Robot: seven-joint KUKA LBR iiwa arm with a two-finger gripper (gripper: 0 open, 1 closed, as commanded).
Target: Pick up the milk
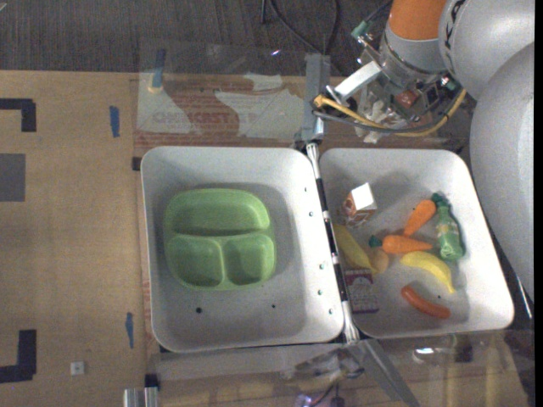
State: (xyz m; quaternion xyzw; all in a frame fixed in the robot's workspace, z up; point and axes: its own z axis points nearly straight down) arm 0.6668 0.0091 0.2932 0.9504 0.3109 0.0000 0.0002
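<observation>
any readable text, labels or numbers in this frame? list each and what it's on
None can be read with confidence.
Cardboard sheet behind the bins: faint reddish print, too washed out to read.
Arm: dark lettering near the orange band, cut off and too blurred to read.
Milk carton in the right bin: printed faces, too small to read.
Flat packet at that bin's near left corner: print too small to read.

Milk carton (360, 203) — in right bin (484, 303), left of the carrots (411, 231); divided tray (221, 237) — in left bin (161, 253), left of carton.
</observation>
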